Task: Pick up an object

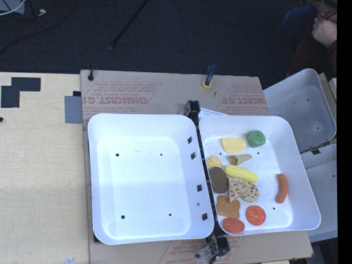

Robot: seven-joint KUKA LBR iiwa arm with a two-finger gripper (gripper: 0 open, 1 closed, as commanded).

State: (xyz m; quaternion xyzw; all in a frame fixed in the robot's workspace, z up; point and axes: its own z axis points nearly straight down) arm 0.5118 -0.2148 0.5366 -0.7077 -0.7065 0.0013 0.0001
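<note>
We log two white bins side by side on the bench, resting on a cardboard sheet (137, 92). The left bin (99, 147) shows a white floor with a few dark dots. The right bin (300, 164) holds all the candidate objects. At its far side we note a green round piece (256, 138) just beside a yellow piece (234, 144). Toward the middle, a corn cob (241, 173) lies with its long axis running left to right, its right end a little nearer. It touches a brown oval (218, 179) on its left and overlaps a crowded cluster of tan and speckled pieces, including a cookie (250, 192). At the near side sit a red disc (256, 215) and a red oval (234, 225). An orange sausage (281, 187) lies apart from the rest toward the right wall, its long axis running near to far. Since the arm enters from the right, we judge the sausage the closest item to its approach and the freest to grip across its narrow width. We cannot tell the state of the pincer, nor its bearing to any item. Pieces in the cluster overlap, so we cannot make out their edges or exact kinds.
</note>
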